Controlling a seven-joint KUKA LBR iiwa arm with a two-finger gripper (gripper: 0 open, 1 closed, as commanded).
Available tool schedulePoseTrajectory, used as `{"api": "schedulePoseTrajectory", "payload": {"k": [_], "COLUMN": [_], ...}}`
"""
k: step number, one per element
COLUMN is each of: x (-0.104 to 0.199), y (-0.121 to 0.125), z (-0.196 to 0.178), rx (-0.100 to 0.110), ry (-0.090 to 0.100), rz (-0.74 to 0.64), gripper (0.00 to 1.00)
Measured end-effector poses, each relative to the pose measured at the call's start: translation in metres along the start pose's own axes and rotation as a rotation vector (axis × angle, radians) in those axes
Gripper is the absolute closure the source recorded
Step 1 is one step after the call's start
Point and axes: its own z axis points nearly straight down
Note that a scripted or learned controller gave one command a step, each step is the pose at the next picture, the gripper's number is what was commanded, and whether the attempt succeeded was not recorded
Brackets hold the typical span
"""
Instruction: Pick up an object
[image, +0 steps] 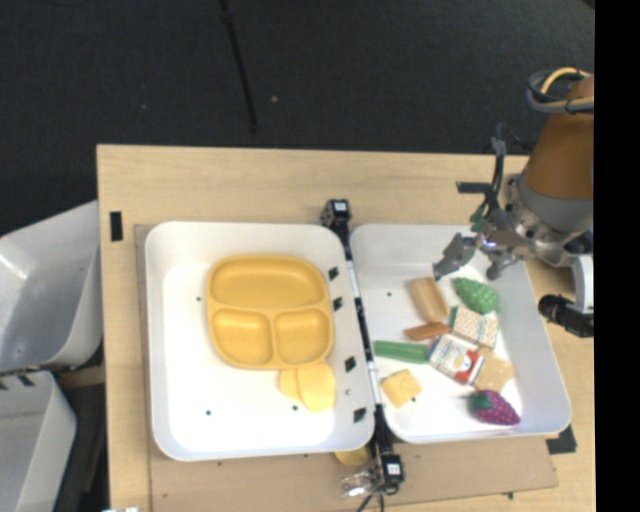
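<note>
- I see my gripper (478, 257) over the right bin (540, 395), fingers apart, holding nothing.
- The toy food (455, 340) lies just below it (a small pile).
- A yellow tray (268, 310) sits in the left bin (175, 400).

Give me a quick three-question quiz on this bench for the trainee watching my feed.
1. True or false: the yellow divided tray lies in the right bin.
2. Which toy sits nearest the right bin's front right corner?
A. green leafy toy
B. purple grape bunch
C. bread roll
3. Fill in: the end effector hangs over the right bin's ____ edge.

Key
1. False; it lies in the left bin.
2. B
3. far (back), above the toys and holding none of them.
</note>
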Motion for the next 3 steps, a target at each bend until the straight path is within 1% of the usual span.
{"api": "schedulePoseTrajectory", "payload": {"k": [1, 2, 3], "x": [-0.001, 0.098, 0.115], "y": [0.001, -0.027, -0.087], "z": [-0.011, 0.016, -0.081], "rx": [-0.003, 0.003, 0.000], "ry": [-0.001, 0.001, 0.001], "rz": [-0.001, -0.008, -0.005], "gripper": [1.00, 1.00, 1.00]}}
